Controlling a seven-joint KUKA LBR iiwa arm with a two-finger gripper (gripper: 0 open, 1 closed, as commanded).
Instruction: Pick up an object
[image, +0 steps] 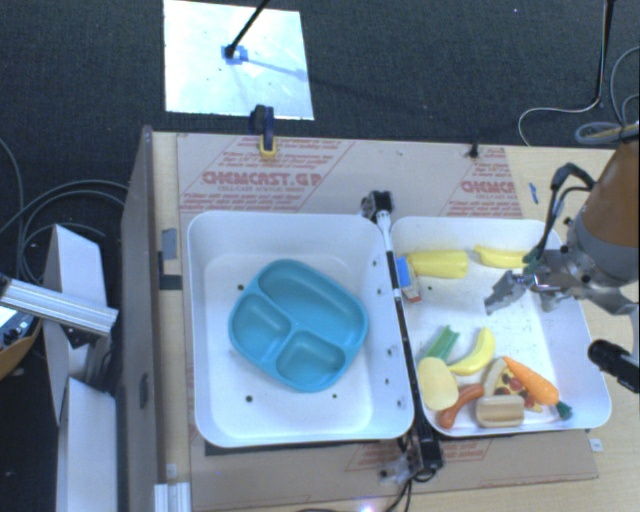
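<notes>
My gripper (512, 289) hangs over the middle of the right bin (590, 360), reaching in from the right. Nothing shows in its grasp. Just beyond it, at the bin's far side, lie a yellow block (437, 263) and a small banana (499, 257). Nearer the front of the bin lie a green piece (439, 343), a second banana (476, 353), a pale round potato (436, 382), an orange carrot (531, 379), a reddish sausage (458, 406) and a tan bun (500, 410).
The left bin (215, 300) holds a blue divided plate (297, 323). A dark divider rail (396, 310) runs between the bins. Cardboard (300, 170) lies under both bins, with a clamp (264, 128) at its far edge. Cables trail at the top right.
</notes>
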